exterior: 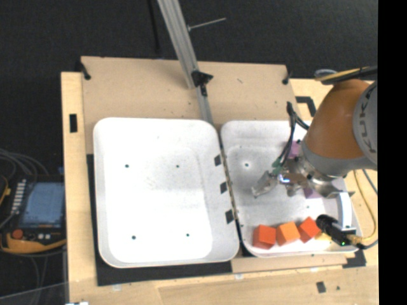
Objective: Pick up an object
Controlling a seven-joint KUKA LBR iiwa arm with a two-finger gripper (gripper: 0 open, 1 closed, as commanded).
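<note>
My gripper hangs over the middle of the right bin, reaching in from the right under the orange-banded wrist. Three orange blocks lie in a row along the bin's near edge: the left block, the middle block and the right block. They sit below the gripper and apart from it. A purple thing peeks out from behind the wrist, mostly hidden. A small green bit shows beside the gripper.
The left bin lies beside the right one, with a row of black clips between them. A slanted metal rail rises from the back of the bench. A device with a blue screen sits off the bench at left.
</note>
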